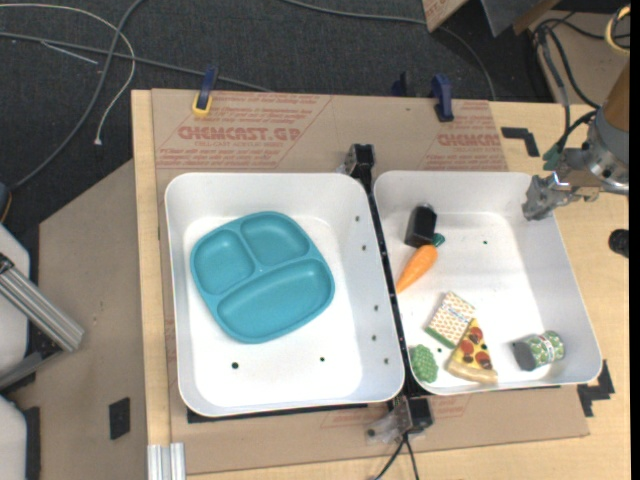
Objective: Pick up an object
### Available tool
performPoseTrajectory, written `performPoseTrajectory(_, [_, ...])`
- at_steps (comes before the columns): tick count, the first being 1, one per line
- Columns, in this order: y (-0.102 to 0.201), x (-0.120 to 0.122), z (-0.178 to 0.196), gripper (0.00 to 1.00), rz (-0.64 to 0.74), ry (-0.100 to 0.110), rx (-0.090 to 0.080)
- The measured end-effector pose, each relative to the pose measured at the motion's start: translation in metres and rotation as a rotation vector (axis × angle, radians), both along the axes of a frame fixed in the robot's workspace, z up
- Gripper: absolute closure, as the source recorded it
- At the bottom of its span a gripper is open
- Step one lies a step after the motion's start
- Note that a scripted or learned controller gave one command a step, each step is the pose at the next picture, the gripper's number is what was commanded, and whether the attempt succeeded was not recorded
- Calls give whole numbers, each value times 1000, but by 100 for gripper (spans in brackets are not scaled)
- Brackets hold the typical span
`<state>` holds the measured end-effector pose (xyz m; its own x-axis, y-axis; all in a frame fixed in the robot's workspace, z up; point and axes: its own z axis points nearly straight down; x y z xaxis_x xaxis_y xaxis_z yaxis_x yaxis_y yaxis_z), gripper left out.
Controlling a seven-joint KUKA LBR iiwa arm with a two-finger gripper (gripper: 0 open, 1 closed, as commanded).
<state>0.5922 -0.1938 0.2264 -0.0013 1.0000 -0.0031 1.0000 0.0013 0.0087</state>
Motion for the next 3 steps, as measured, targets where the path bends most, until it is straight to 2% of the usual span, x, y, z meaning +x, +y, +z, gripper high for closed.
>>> performPoseTrajectory(1, [-2,-1,45,100,0,2,1])
performPoseTrajectory(3, [94,12,50,100,5,7,4])
